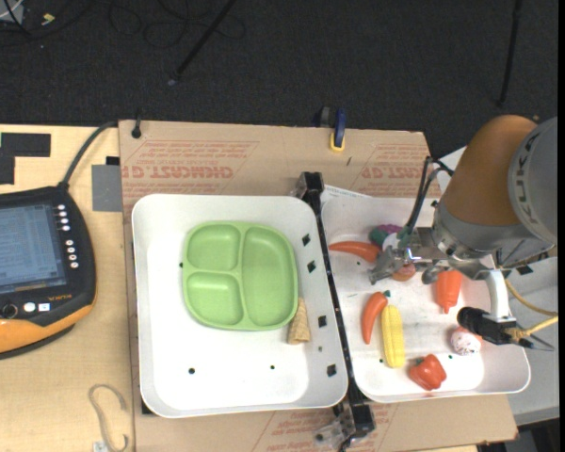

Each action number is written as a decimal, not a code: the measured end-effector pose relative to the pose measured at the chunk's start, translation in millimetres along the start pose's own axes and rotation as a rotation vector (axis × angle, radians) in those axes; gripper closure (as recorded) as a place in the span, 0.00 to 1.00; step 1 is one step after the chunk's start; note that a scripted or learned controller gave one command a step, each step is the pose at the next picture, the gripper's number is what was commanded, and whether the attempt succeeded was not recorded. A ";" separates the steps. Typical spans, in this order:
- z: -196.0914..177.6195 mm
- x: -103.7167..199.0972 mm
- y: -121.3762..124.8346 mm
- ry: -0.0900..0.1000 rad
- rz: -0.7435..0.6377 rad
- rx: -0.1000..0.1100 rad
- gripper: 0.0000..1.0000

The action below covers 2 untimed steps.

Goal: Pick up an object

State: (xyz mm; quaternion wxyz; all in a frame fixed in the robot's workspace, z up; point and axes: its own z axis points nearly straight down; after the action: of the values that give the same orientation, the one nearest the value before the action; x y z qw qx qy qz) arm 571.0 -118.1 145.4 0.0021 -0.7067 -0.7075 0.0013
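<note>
Gripper (393, 264) low in the right bin (508, 377), grasp state impossible to tell, risks nudging the neighbouring orange chili (355, 250) and closing on nothing.

End effector (393, 264) fingers too small to judge; purple object (388, 231) half hidden behind the arm (494, 191).

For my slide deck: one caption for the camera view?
End effector low in right white bin among plastic toy vegetables; green divided plate in left bin.
</note>
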 end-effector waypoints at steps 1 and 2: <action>52.4 2.8 0.2 0.000 0.000 -0.001 0.00; 41.5 0.8 -0.6 0.001 0.006 0.001 1.00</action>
State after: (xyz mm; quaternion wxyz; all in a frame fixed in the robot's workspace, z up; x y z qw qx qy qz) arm 570.2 -117.2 104.0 0.0027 -0.7089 -0.7053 0.0011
